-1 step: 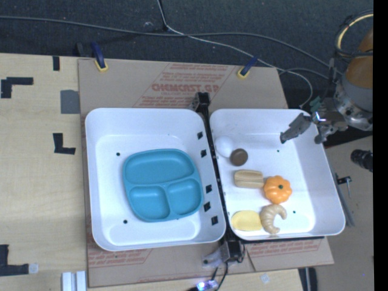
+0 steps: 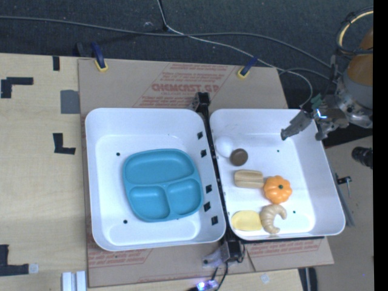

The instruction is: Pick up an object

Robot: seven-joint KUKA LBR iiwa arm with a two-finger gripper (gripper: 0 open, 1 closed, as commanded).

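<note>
Wooden bench bears a printed cardboard sheet, clamped at its far edge, with two shallow white bins, left bin and right bin, touching side by side.

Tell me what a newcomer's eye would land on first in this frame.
The blue divided plate lying alone in the left bin stands out most. Next comes the orange pumpkin among pale food items in the right bin, with the gripper poised over that bin's far right corner.
</note>
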